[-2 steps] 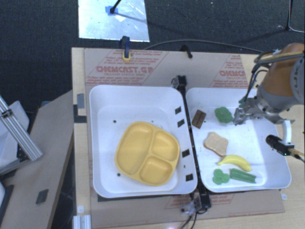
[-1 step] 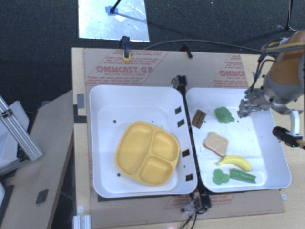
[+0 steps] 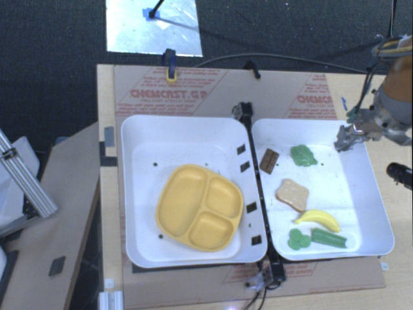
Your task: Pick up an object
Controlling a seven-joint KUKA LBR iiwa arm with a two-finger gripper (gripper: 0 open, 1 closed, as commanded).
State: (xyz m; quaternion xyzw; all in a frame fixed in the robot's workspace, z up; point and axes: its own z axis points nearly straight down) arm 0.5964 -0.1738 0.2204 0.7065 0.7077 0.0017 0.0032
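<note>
Camera view has the gripper hanging over the far right edge of the right bin, too small and blurred to tell how it is set, with nothing visibly in it. The food lies loose there: green lump, chocolate, bread, banana, all apart for easy picking. A yellow tray sits in the left bin.

Even bright overhead light; glare on white bins; slightly soft focus
</note>
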